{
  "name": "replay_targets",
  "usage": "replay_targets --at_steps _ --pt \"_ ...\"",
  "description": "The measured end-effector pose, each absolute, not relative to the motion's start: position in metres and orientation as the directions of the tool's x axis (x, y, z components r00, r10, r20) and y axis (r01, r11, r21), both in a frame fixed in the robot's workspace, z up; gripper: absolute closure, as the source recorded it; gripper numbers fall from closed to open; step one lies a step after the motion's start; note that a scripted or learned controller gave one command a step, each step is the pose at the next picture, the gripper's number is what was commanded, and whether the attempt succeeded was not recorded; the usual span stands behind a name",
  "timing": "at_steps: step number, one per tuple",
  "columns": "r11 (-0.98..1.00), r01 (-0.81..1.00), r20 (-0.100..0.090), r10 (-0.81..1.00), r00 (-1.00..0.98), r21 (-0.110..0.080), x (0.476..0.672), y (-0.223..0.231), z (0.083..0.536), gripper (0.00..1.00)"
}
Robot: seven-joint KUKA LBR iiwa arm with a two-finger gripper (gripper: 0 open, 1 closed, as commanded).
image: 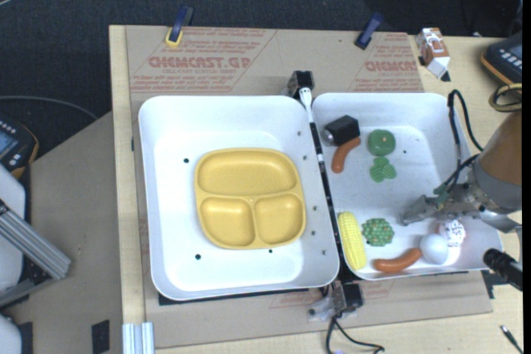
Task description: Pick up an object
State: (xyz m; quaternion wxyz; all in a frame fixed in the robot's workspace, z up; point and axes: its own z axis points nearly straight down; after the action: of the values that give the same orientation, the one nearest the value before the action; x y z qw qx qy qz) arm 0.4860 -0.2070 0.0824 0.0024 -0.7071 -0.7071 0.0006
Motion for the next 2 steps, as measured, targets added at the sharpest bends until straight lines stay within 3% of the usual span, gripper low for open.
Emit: replay_targets --at_steps 1,2 --pt "-0.001 1.0 -0.001 1.0 0.001 0.001 0.487 -0.208 0.095 1.0" --pt "0.001 1.0 -0.004 1.0 -0.001 0.008 0.491 -0.211 0.159 1.0"
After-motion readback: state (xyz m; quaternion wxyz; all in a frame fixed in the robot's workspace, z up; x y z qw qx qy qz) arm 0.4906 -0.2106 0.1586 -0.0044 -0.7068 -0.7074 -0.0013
